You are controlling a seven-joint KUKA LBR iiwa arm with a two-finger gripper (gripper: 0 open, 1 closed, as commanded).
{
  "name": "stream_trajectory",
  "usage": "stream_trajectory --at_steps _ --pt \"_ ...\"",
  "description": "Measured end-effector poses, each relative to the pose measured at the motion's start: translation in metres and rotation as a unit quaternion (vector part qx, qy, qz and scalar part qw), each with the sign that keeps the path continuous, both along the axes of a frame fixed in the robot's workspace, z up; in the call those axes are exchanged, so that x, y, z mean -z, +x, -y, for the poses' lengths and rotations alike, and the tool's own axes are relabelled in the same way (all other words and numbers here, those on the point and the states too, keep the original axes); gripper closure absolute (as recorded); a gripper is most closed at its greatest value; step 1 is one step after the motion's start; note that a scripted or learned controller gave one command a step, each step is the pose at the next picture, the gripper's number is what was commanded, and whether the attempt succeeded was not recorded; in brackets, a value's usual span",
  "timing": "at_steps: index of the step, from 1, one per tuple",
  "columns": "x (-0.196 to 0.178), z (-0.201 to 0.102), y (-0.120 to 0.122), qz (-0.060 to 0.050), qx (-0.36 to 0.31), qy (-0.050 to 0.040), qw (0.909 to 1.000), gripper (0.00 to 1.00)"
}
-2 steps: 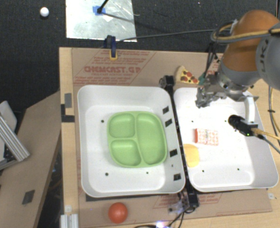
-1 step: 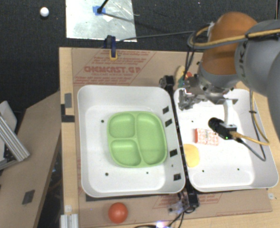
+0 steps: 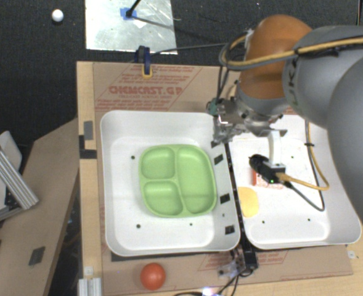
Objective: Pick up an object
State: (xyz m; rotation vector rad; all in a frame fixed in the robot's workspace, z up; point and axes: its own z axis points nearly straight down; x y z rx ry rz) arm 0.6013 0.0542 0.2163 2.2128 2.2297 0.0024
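A green divided plate [image 3: 176, 179] lies flat in the middle of the left bin [image 3: 122, 227]. In the right bin [image 3: 304, 227], near its left wall, sits a round yellow object [image 3: 248, 202], and just above it a small red object [image 3: 254, 177], partly hidden by the robot's own fittings. My gripper [image 3: 222, 128] hangs under the orange wrist band, over the divider between the two bins at their far end. It is above and behind the yellow and red objects. I see nothing held in it.
A red-orange ball [image 3: 152, 275] rests on the cardboard in front of the left bin. A blue clamp [image 3: 143, 58] and a foil sheet [image 3: 130, 16] are at the back, and an aluminium rail [image 3: 8, 171] at the left.
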Motion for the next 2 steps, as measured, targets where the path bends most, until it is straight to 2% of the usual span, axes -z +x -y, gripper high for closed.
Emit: stream_trajectory --at_steps 1,2 --pt "-0.0054 -0.0398 -0.0235 -0.001 -0.001 0.0004 1.0000 1.00" --pt "-0.0054 -0.0375 -0.0226 0.000 0.002 -0.0001 1.0000 0.00"
